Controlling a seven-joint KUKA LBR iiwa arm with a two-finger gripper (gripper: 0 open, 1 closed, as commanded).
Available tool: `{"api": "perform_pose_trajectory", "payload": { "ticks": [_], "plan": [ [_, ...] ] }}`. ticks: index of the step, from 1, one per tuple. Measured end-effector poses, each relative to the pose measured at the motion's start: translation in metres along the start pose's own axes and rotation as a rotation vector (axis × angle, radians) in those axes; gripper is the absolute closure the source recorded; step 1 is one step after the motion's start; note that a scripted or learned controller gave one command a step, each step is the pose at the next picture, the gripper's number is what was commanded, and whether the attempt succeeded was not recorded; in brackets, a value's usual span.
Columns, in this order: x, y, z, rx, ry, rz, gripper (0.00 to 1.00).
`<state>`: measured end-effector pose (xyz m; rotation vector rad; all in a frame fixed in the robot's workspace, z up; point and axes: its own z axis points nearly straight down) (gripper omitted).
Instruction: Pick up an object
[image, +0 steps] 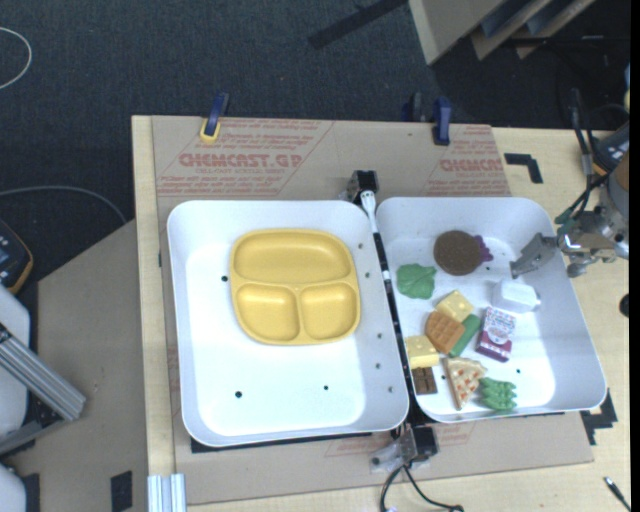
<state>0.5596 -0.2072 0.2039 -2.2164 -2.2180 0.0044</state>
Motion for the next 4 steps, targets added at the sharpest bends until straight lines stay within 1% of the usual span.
{"api": "perform_pose_trajectory", "payload": {
  "ticks": [1, 2, 3, 4],
  "plan": [
    [0.009, -0.006, 0.05, -0.002, 0.0, 0.0, 0.0],
    [0.003, -0.003, 0.095, -0.003, -0.002, 0.001, 0.0],
    [0.002, -0.002, 0.118, -0.008, -0.004, 0.001, 0.0],
    [0.003, -0.002, 0.108, -0.008, -0.003, 0.001, 1.0]
  ]
}}
